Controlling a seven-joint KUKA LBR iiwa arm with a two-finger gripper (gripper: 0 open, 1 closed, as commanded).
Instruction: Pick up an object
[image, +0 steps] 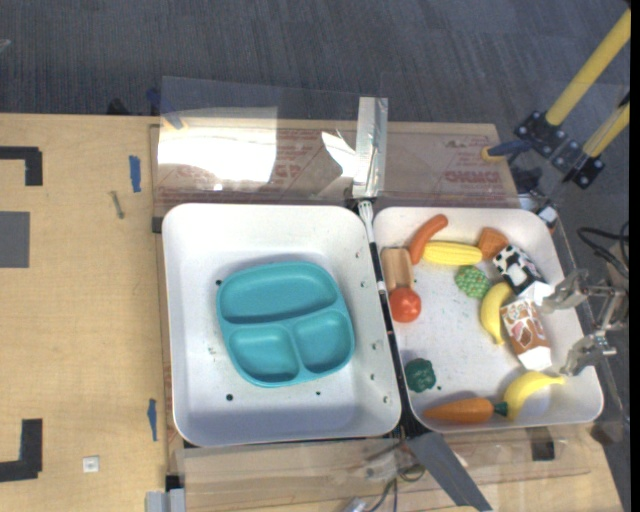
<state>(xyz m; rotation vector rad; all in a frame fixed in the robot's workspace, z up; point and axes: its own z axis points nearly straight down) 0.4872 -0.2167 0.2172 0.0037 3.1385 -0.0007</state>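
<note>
The right bin (450, 345) holds several toy foods: a red tomato (405, 305), a tan block (396, 267), an orange pepper (430, 235), a yellow corn cob (452, 253), a banana (492, 311), a black-and-white cow figure (514, 266), a small carton (526, 330), a green vegetable (420, 375), a carrot (461, 409) and a lemon (531, 388). My gripper (572, 328) hangs at this bin's right rim, its two thin metal fingers spread apart. It is open, just right of the carton, with nothing between the fingers.
The left bin (190, 300) carries a teal divided plate (286, 322). A clear panel (260, 160) and a metal post (370, 145) stand behind the bins. Yellow-handled clamps (565, 140) sit at the back right. Tan bench surface (70, 300) lies to the left.
</note>
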